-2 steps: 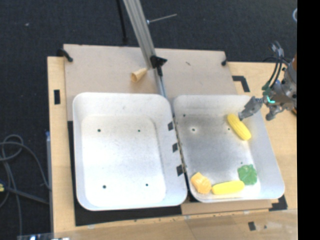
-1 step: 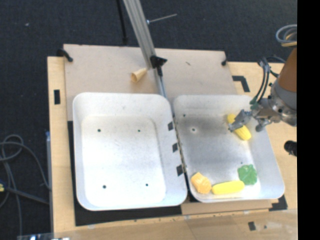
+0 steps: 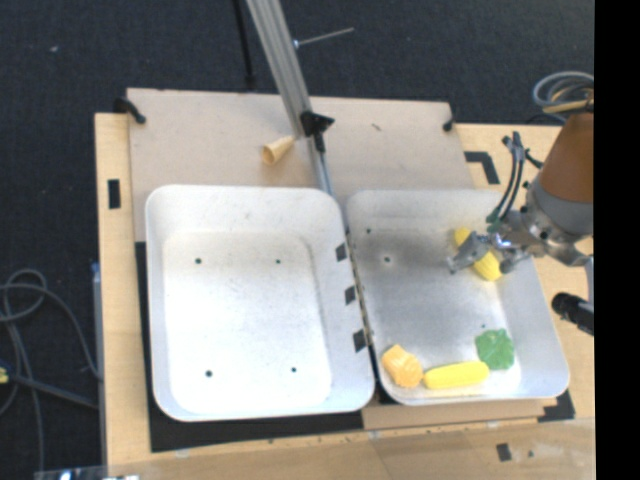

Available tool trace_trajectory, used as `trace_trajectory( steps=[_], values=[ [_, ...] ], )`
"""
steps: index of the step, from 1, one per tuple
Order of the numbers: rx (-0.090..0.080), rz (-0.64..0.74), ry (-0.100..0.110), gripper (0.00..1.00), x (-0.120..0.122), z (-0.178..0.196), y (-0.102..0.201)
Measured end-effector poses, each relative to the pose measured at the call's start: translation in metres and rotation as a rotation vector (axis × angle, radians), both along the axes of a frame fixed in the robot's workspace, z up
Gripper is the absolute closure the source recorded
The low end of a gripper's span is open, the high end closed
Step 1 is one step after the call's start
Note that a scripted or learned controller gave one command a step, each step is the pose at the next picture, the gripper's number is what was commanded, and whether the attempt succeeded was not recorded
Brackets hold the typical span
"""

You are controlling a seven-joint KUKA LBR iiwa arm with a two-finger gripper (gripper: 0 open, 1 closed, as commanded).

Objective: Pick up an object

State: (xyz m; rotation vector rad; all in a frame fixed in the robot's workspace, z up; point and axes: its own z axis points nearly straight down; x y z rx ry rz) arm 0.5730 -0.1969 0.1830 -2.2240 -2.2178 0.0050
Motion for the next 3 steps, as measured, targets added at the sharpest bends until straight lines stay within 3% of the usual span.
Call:
trace_trajectory(
  steps=[1, 2, 3],
  values=[
    [0.001, -0.001, 0.002, 0.00, 0.001, -0.063, -0.001],
    [-0.001, -0.007, -0.008, 1.00, 0.003, -0.048, -0.003],
    [-0.001, 0.006, -0.010, 1.00, 0.012, 0.000, 0.000]
  ],
)
